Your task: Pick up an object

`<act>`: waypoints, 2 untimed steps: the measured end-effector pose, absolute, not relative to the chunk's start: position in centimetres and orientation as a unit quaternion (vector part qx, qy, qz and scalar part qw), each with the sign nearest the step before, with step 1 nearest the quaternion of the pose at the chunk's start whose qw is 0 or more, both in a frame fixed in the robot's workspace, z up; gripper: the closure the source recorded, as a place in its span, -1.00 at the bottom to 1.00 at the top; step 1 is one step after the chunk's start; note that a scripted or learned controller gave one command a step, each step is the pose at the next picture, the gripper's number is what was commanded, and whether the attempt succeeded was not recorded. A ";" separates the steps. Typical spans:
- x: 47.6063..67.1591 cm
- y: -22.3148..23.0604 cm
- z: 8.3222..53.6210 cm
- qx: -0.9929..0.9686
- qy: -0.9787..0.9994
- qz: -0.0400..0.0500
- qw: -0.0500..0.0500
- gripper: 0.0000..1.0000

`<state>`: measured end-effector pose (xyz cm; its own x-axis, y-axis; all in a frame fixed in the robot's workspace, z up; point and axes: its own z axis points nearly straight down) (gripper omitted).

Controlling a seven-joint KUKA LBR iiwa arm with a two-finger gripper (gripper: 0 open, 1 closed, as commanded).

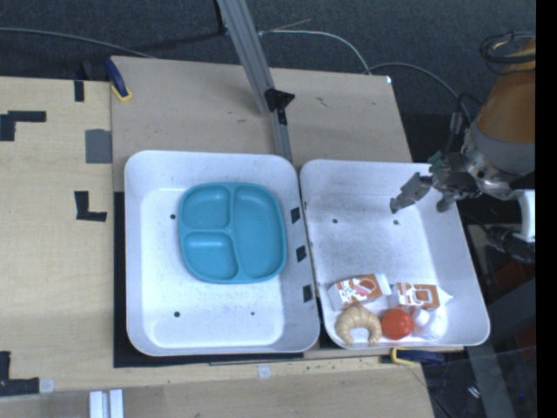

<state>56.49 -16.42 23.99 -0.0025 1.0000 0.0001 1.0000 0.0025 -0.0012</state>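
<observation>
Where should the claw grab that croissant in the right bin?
Probably across the croissant's thick middle hump, coming straight down. It lies flat, curved ends toward the bin's front wall, with a tomato touching its right side, so fingers fit best front and back.

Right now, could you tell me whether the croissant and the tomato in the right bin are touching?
Touching. The camera view shows the croissant pressed against the tomato at the near edge of the right bin, with no white floor between them.
</observation>
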 end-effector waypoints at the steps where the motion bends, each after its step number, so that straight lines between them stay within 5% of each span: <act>1: 56.5 -16.4 24.0 -0.706 -0.708 0.000 0.001 -1.00; 2: 56.3 -16.0 19.6 -0.706 -0.708 0.002 0.002 -1.00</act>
